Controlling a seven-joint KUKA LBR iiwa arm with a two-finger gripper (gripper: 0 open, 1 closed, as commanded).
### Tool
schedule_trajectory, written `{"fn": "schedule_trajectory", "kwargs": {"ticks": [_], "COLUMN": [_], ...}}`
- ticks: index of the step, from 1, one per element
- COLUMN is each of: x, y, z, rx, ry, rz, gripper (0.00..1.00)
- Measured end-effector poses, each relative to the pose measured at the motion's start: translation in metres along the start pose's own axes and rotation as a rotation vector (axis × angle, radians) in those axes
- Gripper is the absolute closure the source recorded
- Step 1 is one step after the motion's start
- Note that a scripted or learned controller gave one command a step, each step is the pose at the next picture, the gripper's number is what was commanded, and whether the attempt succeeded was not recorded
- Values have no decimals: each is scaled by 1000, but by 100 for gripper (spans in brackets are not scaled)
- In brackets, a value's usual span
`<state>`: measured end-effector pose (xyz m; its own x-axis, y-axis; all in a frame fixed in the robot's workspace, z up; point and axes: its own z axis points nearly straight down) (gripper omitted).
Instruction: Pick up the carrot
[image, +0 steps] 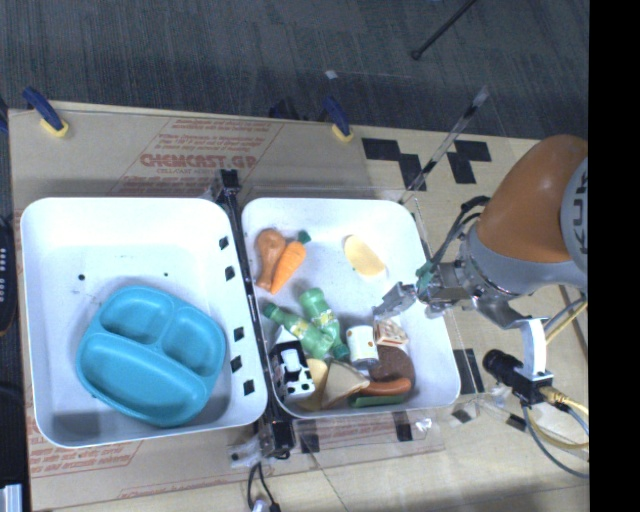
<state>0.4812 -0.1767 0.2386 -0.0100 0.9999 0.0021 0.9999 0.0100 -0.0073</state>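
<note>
Not much done yet imo. Carrot (289, 266) sits in the right bin (330, 212), upper left corner, touching a brownish veg beside it. Pincer (397, 299) hovers near the bin's right side, well apart from the carrot; can't tell if it's clenched or released. Whole grab is left to do. Surface (150, 150) print reads "CHEMCAST GP", rest too blurry.

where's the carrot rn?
The orange carrot lies in the right white bin, in its upper-left corner near the divider, beside an orange-brown toy food piece and above the green plastic bottle.
</note>
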Motion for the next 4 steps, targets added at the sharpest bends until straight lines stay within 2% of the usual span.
{"fn": "schedule_trajectory", "kwargs": {"ticks": [1, 2, 3, 4], "x": [48, 82, 122, 71], "y": [94, 151, 66, 124], "z": [147, 145, 44, 142], "rx": [-3, -1, -4, -11], "ry": [-2, -3, -4, -5], "rz": [-67, 91, -396, -417], "gripper": [0, 0, 0, 0]}}
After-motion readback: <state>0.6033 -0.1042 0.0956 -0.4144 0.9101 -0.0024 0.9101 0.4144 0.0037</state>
